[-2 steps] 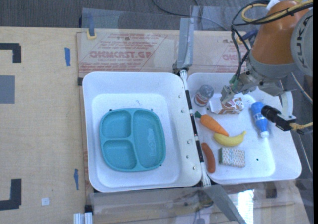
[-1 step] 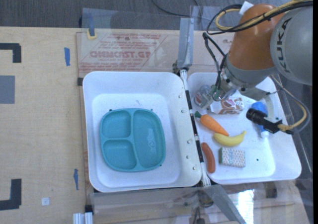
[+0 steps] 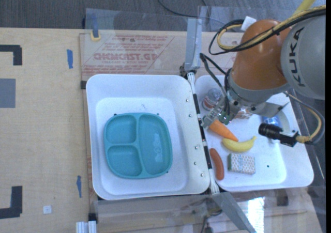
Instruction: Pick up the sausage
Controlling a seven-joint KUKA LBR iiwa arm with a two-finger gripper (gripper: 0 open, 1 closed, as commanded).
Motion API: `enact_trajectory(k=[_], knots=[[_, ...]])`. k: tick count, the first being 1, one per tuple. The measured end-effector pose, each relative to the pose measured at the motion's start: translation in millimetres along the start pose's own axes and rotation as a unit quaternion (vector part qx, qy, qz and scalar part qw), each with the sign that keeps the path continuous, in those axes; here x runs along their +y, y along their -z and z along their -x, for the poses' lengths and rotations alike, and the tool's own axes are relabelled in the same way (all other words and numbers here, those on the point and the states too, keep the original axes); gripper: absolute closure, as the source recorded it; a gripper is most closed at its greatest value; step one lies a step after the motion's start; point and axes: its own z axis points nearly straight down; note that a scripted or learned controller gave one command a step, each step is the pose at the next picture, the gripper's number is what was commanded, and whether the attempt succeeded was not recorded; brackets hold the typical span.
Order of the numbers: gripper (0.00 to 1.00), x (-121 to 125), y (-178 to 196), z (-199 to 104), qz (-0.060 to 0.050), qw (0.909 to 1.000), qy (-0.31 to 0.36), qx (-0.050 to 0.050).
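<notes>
The sausage (image 3: pixel 217 164), a slim reddish-brown link, lies along the right bin's (image 3: pixel 297 175) left wall; whether my gripper (image 3: pixel 220 117) is parted, I cannot tell.

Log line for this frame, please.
gripper above carrot | sausage lying untouched in right bin | divided plate in left bin

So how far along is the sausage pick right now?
Nothing looks done yet. The reddish-brown sausage lies flat on the floor of the right white bin, against its left wall, untouched. The gripper sits above the orange carrot, short of the sausage, with the yellow banana nearby. Left to do: move over the sausage, grasp and lift it.
</notes>
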Motion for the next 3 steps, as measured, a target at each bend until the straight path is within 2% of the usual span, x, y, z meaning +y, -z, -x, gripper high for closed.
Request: enact_trajectory(k=[1,2,3], knots=[[1.00,-27.9,-0.4,-31.8,0.000,1.0000,0.001,0.000],[1.00,-38.8,0.0,-27.7,0.000,0.9807,0.196,0.000],[1.00,13.1,89.5,-12.1,0.002,0.9702,0.242,-0.003]])
